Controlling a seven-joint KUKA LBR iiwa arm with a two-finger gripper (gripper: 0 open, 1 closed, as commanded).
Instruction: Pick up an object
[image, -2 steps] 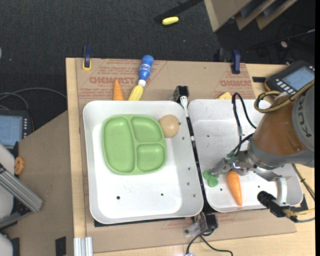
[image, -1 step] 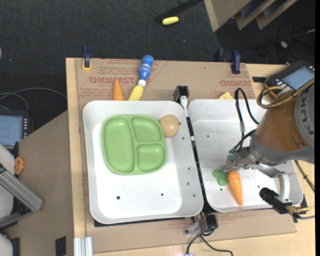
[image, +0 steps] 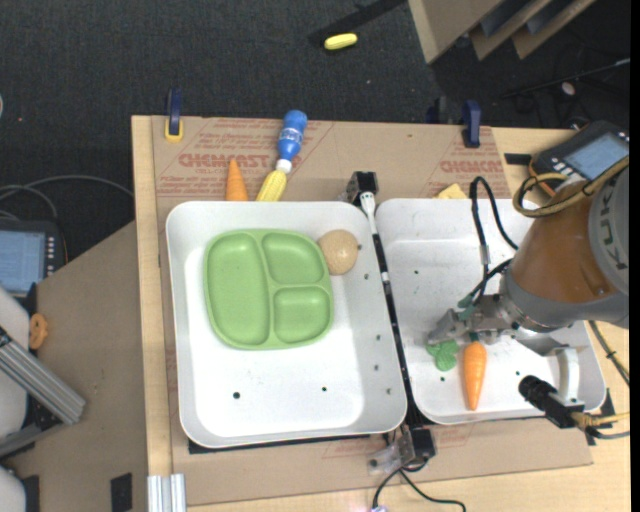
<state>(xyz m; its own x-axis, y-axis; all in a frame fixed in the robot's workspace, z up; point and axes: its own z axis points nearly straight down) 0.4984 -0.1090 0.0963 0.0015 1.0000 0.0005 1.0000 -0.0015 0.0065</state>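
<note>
An orange toy carrot (image: 474, 374) with a green top (image: 443, 353) lies near the front of the right bin (image: 430, 235). My gripper (image: 452, 331) hangs low over the carrot's green end, just left of the orange-banded wrist (image: 560, 262). A green divided plate (image: 269, 287) rests in the left bin (image: 270, 395), with a tan ball (image: 339, 250) touching the plate's upper right corner.
Behind the bins on the cardboard lie a blue-and-white bottle (image: 291, 136), a yellow piece (image: 272, 185) and a small orange cone (image: 235, 182). A black clip (image: 362, 185) sits between the bins at the back. Cables run over the right bin's back.
</note>
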